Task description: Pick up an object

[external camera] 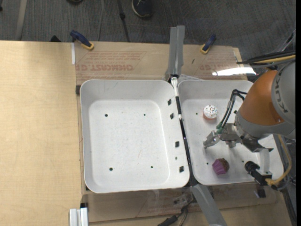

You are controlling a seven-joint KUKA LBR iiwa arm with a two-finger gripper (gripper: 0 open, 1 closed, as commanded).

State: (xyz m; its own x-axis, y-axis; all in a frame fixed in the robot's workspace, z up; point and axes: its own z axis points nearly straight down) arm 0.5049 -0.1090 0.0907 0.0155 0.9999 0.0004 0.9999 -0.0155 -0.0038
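Two white bins (129, 91) on a bench. In the right one, gripper (210, 141), jaws maybe open, holding nothing. Purple thing (220, 166) at five o'clock, speckled ball (210, 111) at twelve.

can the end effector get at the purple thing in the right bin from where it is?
Probably yes. The end effector hangs just above the purple object in the right bin, nothing lying between them; the white ball sits apart.
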